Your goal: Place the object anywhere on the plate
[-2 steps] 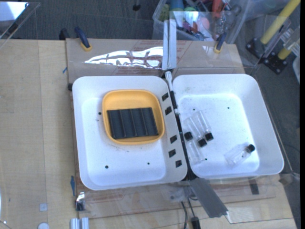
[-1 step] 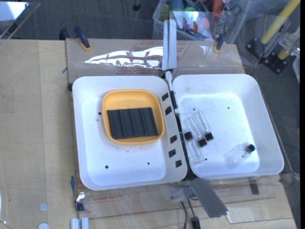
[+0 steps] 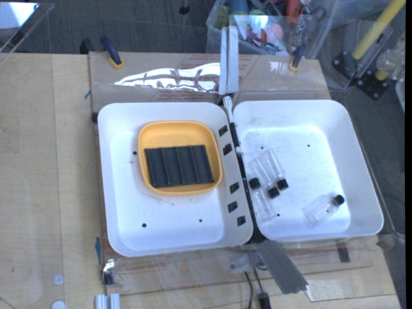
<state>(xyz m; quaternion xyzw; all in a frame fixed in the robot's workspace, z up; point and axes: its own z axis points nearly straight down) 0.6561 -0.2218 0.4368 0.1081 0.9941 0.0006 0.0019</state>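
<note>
Clear plastic is the trouble here. A small vial with a black cap (image 3: 324,207) lies on its side in the near corner of the right bin (image 3: 302,134), on the side the arm reaches in from. A little farther in, a cluster of similar vials (image 3: 266,171) lies together close to the wall between the bins. They are see-through against white, so their outlines are faint. They are also round, and I judge they would roll or squirt out of a pinch that lands off-centre. The clustered ones sit so tight that one finger could nudge a neighbour.

Across that wall, in the left bin (image 3: 122,205), sits the yellow plate (image 3: 149,140). A black ribbed block (image 3: 179,165) lies flat on it and covers most of its floor. If that block is the task's object, it is already where it belongs. If a vial is meant, little bare plate remains, and a vial dropped on the ribs could roll off over the rim.

I cannot tell whether the hand is released or clenched.

Farthest off, a clear box of bright clutter (image 3: 277,8) stands beyond the counter (image 3: 38,172), out of the way.
</note>
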